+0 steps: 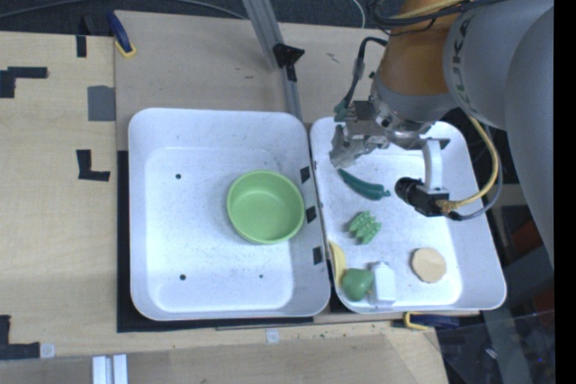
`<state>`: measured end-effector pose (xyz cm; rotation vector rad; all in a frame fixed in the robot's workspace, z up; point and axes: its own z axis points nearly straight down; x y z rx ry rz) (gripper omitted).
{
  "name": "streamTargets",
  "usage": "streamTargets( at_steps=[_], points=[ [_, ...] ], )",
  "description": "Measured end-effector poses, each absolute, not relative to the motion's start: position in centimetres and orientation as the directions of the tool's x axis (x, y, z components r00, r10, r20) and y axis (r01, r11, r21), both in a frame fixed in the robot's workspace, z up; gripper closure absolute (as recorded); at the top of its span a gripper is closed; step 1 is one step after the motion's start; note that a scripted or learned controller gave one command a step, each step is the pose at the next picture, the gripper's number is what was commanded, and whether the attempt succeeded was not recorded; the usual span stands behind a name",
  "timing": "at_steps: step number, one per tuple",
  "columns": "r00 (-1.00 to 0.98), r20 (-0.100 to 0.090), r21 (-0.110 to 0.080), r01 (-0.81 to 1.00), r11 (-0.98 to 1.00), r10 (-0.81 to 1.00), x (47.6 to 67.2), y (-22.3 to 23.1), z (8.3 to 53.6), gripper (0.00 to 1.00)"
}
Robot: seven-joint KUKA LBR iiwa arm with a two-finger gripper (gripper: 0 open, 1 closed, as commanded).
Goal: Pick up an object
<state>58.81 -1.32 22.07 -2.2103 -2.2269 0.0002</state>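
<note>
Nearest of all, at the near edge of the right bin, sit a green round lump and a small white block, side by side and touching. Just to the right of them lies a tan round disc. A little farther back is a bumpy green toy. Farther again lies a long dark green piece, thin and curved like a bean pod.

Over in the left bin sits a green bowl, all by itself, near the wall between the two bins.

The grey arm comes in from the right. Its gripper hangs at the far left part of the right bin, just above the far end of the long dark green piece. I cannot tell how wide it is set, and I see nothing held in it.

I think the job is at the reaching step. No toy is picked up yet. The long dark green piece looks like the closest thing to grab. Next the gripper needs to go straight down over the piece, squeeze across its thin side, and then lift. The piece is thin and lies flat, so it could slip out.
</note>
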Motion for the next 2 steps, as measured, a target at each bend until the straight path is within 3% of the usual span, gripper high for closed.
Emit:
streamTargets(
  at_steps=[1, 2],
  points=[
    [-0.007, 0.002, -0.004, 1.000, 0.007, 1.000, 56.1, 3.8, 22.4, 1.00],
    [-0.008, 0.002, -0.003, 1.000, 0.008, 1.000, 55.6, 8.9, 22.5, 1.00]
  ],
)
